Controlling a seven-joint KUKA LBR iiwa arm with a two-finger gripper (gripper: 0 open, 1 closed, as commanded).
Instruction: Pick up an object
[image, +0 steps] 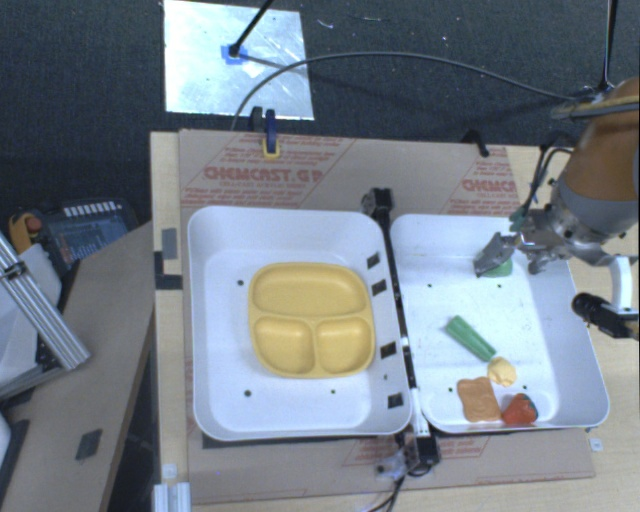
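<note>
A grey arm reached from the right over the right bin (560, 330), its end effector (497, 258) low over a small green object (501, 267), likely the pick target; whether its grip was shut could not be told. A yellow divided tray (310, 318) sat in the left bin (215, 300)

Brightness: the bench (330, 160) is evenly and fairly brightly lit; the dark floor (80, 100) is left dim.
Glare: the white bins (215, 300) are rendered near overexposed, and strong reflection is seen on the foil sheet (205, 60).
Shadows: soft and short; a faint one is cast inside the bin walls and under the yellow tray (305, 318).
Sharpness: moderate; the bench lettering is readable, fine detail is smeared.
Blur: the arm (600, 170) at the right is slightly softened.
Distortion: the bench edges are seen slightly bowed.
</note>
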